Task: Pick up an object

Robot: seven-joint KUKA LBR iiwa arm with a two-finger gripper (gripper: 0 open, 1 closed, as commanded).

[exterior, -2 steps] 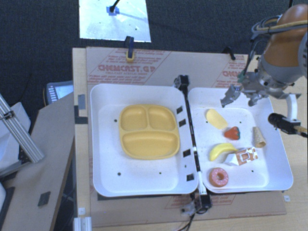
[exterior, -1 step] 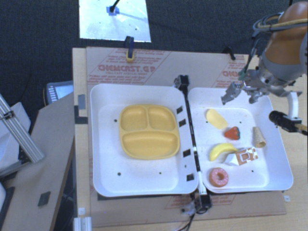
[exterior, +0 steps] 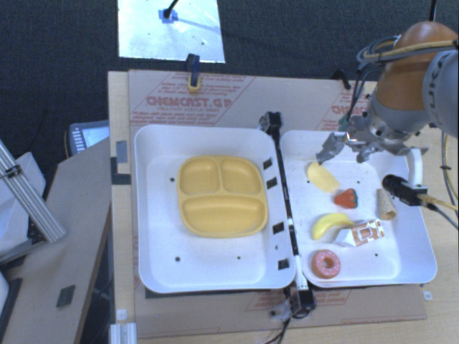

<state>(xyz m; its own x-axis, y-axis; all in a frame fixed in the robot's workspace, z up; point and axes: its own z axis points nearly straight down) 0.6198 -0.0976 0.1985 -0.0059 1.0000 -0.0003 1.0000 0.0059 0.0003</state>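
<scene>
Step in hand looks like the approach: the arm (exterior: 419, 63) has its end effector (exterior: 349, 147) low over the far part of the right bin (exterior: 409, 264), w/ nothing between the fingers. The fingers stand apart, one prong toward the bin divider, the other toward the arm side, though glare on the metal makes the exact gap hard to read.

Nearest pick candidate is the pale yellow wedge (exterior: 322, 177), prob. a toy cheese or lemon piece; it lies just beside the end effector, on the near side and slightly toward the divider, not touching as far as I can tell. Further off in the same bin: red strawberry (exterior: 346, 198), banana (exterior: 331, 225), small printed carton (exterior: 367, 233) touching the banana's tip, pink donut (exterior: 326, 264), and a tan cone (exterior: 386, 203) near the arm side.

The left bin (exterior: 154, 213) holds a yellow divided tray (exterior: 219, 195), well apart from the end effector.

Next move, in my judgement: shift a little toward the wedge, centre the fingers over it, descend till they straddle it, then close and lift. The wedge's sloped faces may let it slip out.
</scene>
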